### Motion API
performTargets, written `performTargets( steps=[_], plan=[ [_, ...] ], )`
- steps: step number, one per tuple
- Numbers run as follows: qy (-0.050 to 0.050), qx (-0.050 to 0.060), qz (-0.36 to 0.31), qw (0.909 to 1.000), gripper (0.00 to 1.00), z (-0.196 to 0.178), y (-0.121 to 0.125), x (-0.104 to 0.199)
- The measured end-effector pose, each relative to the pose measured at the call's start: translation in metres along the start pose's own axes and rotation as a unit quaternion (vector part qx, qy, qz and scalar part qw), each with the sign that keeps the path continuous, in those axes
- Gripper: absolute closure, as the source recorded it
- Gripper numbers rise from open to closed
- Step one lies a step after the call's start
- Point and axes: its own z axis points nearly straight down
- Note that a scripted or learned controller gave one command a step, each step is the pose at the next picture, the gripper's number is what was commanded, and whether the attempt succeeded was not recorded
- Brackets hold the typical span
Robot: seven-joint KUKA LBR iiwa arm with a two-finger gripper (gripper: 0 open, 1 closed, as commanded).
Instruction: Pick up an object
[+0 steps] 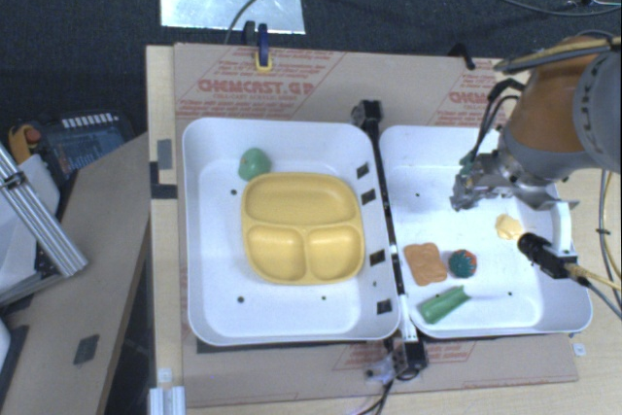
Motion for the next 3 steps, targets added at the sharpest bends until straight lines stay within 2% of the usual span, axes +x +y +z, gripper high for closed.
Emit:
performTargets(
  steps=[1, 2, 3],
  plan=[
    [0.0, 0.0, -0.001, 1.0, 1.0, -0.062, 0.001, 0.006],
    [0.0, 0.002, 0.0, 1.0, 1.0, -0.07, 0.002, 0.006],
    [0.001, 0.002, -0.003, 1.0, 1.0, -0.08, 0.009, 0.064]
  ],
)
